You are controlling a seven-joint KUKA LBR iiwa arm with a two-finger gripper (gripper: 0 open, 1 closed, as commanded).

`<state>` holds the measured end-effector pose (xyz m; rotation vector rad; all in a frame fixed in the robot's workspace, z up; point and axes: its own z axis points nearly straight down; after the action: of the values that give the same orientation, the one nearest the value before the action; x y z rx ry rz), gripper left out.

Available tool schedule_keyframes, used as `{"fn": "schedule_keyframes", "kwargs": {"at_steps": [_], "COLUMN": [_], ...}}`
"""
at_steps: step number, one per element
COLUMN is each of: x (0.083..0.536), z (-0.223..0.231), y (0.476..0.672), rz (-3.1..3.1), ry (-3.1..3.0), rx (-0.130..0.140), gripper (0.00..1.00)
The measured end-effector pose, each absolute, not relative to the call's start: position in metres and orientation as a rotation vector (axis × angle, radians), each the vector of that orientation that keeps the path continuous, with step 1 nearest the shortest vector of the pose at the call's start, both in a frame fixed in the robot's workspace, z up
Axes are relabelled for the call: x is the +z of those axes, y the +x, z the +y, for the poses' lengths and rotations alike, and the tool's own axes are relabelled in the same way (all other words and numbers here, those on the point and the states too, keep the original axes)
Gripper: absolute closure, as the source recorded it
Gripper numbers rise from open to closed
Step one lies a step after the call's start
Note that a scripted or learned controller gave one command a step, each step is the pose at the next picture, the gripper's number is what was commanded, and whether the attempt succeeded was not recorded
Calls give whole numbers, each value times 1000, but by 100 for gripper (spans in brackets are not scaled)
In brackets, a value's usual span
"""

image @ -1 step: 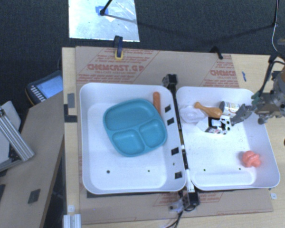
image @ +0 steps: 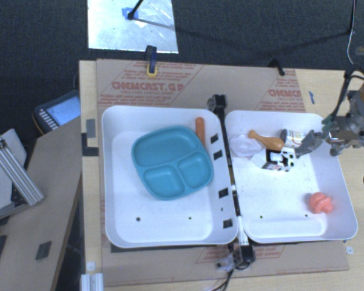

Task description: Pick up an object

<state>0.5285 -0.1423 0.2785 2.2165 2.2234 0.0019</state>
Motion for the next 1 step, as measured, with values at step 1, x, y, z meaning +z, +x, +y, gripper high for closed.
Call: {"fn": "schedule_keyframes", "kwargs": {"at_steps": [1], "x": [221], "z": [-151], "y": [530], "rz": [2223], "ry": [2222], "rx": [-2], "gripper": [0]}}
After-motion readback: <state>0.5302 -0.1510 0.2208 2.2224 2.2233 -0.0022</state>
